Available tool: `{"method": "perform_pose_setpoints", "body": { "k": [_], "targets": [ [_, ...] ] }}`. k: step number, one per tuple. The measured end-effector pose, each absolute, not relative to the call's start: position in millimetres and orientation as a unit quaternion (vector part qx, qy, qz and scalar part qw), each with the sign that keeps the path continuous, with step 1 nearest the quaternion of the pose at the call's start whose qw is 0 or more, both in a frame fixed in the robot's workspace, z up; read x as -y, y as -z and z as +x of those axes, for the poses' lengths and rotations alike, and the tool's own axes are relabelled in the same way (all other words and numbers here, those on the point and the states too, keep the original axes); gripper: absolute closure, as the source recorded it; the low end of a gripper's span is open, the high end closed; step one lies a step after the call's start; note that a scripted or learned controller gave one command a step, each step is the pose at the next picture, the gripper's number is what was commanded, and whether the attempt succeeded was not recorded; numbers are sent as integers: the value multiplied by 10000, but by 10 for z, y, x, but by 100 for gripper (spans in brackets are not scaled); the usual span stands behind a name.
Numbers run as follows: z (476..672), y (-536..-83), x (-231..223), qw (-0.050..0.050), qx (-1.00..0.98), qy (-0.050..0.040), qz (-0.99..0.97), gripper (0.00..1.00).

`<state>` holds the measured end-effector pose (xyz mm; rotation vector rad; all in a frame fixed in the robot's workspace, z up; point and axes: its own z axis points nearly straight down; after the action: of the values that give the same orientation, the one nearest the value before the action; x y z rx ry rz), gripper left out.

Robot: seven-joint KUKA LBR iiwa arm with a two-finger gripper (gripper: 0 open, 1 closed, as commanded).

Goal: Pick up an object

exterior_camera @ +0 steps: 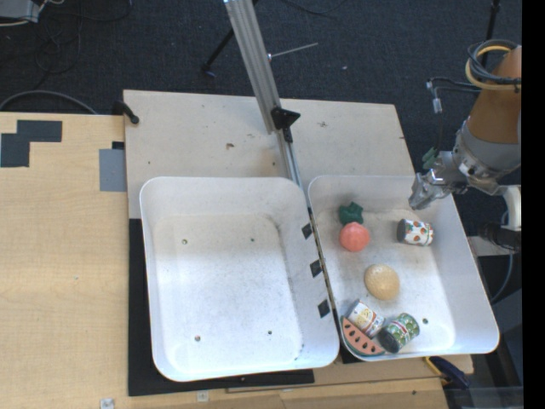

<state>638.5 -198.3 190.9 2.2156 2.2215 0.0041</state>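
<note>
Approach step, nothing gripped.
Gripper [423, 196] hung above right bin [477, 313], near small can [415, 232]; finger state unclear. Next: descend onto it.

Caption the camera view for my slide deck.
Tool poised above the right bin holding small objects, near a can.
</note>
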Motion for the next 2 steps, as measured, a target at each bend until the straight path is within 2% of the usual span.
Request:
{"method": "perform_pose_setpoints", "body": {
  "k": [1, 2],
  "targets": [
    [6428, -2546, 2026, 30, -7079, -14, 7063, 100],
    [6432, -2784, 2034, 10, -7086, -5, 7056, 100]
  ]
}}
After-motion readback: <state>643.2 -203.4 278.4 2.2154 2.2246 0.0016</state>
